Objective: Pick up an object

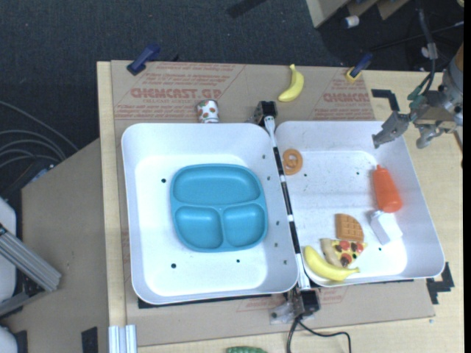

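The right bin [324, 142] holds a small ring donut [292, 161] near its left wall and an orange bottle-shaped toy [385, 188] at the right. A waffle [349, 228], a pizza slice [344, 251], a banana [325, 266] and a white block [380, 228] lie toward the front. My gripper [405, 137] hovers over the bin's far right corner, above and behind the orange toy. Its fingers are spread open with nothing between them.
A blue divided plate [218, 206] fills the middle of the left bin [143, 219]. On the bench behind the bins lie a second banana [292, 85] and a small patterned cup [208, 110]. Blue clamps [143, 59] sit at the back edge.
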Controlling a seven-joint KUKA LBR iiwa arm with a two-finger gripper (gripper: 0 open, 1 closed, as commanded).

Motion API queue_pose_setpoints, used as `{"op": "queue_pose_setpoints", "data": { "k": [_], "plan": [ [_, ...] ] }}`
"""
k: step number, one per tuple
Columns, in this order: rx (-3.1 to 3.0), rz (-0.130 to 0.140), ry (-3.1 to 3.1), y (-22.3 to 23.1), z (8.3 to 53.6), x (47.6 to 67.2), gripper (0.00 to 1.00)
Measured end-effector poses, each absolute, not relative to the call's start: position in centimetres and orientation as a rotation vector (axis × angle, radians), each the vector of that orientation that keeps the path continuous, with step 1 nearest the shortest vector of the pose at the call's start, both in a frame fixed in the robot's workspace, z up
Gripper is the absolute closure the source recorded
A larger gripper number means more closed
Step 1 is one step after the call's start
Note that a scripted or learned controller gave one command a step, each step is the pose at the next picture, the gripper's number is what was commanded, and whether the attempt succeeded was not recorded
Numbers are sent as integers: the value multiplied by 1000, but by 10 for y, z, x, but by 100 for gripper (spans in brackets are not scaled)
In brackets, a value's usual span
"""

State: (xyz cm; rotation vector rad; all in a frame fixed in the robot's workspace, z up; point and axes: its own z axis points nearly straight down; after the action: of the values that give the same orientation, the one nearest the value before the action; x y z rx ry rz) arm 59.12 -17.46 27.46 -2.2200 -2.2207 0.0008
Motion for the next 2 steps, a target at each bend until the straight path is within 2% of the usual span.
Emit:
{"op": "queue_pose_setpoints", "data": {
  "k": [1, 2],
  "plan": [
    [-2220, 2, -2219, -158, 131, 526, 0],
    [-2221, 0, -2223, -143, 84, 565, 0]
  ]
}}
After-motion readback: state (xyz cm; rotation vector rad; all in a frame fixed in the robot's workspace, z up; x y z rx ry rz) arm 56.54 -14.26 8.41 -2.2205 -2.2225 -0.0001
